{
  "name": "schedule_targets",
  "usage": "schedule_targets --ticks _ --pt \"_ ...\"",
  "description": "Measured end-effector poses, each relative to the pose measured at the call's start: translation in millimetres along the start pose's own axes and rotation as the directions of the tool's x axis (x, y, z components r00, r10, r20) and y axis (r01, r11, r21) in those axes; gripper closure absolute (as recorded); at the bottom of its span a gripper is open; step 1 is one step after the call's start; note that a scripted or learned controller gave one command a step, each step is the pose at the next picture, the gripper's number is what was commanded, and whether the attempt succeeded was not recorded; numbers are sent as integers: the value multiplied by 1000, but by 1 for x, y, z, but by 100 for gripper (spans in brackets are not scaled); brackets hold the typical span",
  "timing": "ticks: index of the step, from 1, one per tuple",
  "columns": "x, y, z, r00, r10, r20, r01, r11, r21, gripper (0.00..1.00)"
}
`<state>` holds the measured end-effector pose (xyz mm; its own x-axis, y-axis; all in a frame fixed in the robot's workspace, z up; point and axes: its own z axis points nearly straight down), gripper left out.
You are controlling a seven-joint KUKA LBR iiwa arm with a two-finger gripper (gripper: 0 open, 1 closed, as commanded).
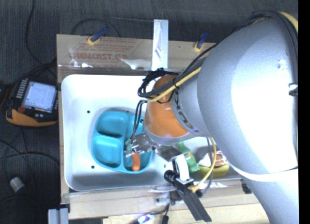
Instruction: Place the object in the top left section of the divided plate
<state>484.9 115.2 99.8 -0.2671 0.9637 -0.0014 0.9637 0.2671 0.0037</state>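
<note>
Grey arm housing (247, 97), nearest the lens, covers the right half of the camera view from the top edge down to the lower right; below it sits the orange band (164, 119) above the wrist, over the middle of the bench. Wrist and jaws (133, 154): reach down to the right-hand side of the divided plate (112, 140); whether they are released or clenched cannot be told, since the wrist hides the tips. Object, orange and carrot-like (136, 162): lies at the plate's lower right edge, directly under the wrist, not in the upper left section. Divided plate, turquoise: rests in the left white bin (80, 121), its two left-hand sections uncovered, with bare bin floor along the left, top and bottom walls. Right bin: largely covered by the arm; a green item (190, 162) and a yellow item (215, 169) show near its front edge. Cardboard sheet (104, 53): lies behind the bins with two clamps. Handheld pendant (33, 102): on the dark floor well left of the worktop (116, 201).
</note>
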Motion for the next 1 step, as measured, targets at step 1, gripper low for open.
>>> schedule_targets --ticks 1 --pt "23 13 5 998 61 6 -61 998 -15 100"
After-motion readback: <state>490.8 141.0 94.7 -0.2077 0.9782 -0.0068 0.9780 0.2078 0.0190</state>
